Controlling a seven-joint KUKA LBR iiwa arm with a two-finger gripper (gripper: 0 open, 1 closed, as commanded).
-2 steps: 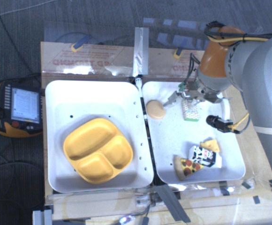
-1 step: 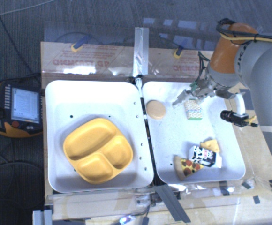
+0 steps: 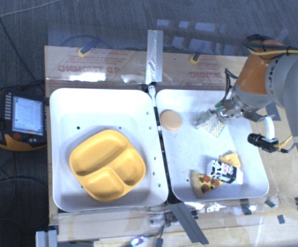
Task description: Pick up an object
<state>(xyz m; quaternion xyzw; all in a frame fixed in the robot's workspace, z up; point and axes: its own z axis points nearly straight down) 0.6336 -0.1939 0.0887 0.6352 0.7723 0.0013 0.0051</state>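
Gripper sits low in the upper part of the right bin, over a small speckled item; finger state cannot be determined. Round tan disc lies near the divider. Pizza slice toy, black-and-white packet and yellow wedge lie near the front. Left bin holds 1 yellow divided plate.

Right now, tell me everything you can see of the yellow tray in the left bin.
The yellow tray is a glossy, plastic-looking dish with rounded corners, split by raised ridges into three compartments: one large and two smaller. It lies flat and right side up on the floor of the left bin, turned at a slant to the bin's walls, toward the front half. Nothing lies in its compartments, and nothing but the bin floor touches it. The gripper is over the right bin, well away from it.
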